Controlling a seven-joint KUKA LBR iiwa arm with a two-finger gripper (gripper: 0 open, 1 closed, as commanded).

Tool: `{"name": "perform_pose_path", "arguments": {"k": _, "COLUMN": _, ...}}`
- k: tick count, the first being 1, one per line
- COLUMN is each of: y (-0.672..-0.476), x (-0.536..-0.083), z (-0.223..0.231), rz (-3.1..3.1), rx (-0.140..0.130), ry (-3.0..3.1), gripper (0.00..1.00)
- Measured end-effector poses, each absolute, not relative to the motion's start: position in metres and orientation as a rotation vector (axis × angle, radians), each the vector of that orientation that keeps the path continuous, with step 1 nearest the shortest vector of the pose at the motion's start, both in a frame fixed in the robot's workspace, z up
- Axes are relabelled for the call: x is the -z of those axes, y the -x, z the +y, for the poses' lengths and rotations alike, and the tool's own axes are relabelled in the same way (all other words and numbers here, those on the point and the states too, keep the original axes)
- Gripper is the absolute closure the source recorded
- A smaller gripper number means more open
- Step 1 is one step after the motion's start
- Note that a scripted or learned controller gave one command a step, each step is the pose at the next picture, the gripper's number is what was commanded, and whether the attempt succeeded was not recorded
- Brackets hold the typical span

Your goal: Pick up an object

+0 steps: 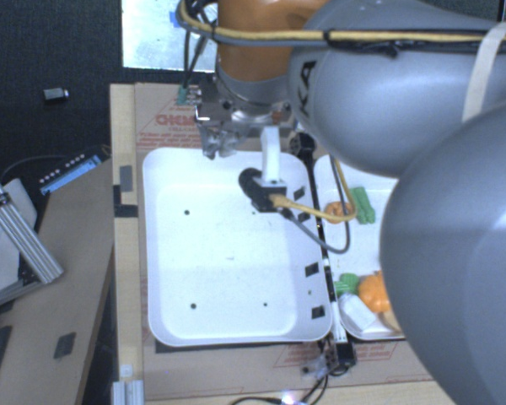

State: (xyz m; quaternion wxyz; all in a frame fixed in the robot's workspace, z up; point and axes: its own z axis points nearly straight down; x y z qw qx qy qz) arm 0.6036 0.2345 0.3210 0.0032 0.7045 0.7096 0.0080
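A grey robot arm with an orange band [270,24] reaches in from the right over the far side of the left shallow white bin [228,310]. Its jaws hang above that bin's far rim, and I cannot tell whether they are open or closed. In the right shallow white bin [363,247], partly hidden by the arm, a green ridged piece [363,205] lies toward the far end. A round orange object [373,292] lies nearer, just beside a small green piece [347,283].
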Motion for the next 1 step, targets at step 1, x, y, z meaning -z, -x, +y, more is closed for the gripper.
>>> {"name": "perform_pose_path", "arguments": {"k": 1, "y": -0.6717, "x": -0.3438, "z": 0.2272, "rz": 2.222, "rx": -0.011, "ry": -2.212, "gripper": 1.0}}
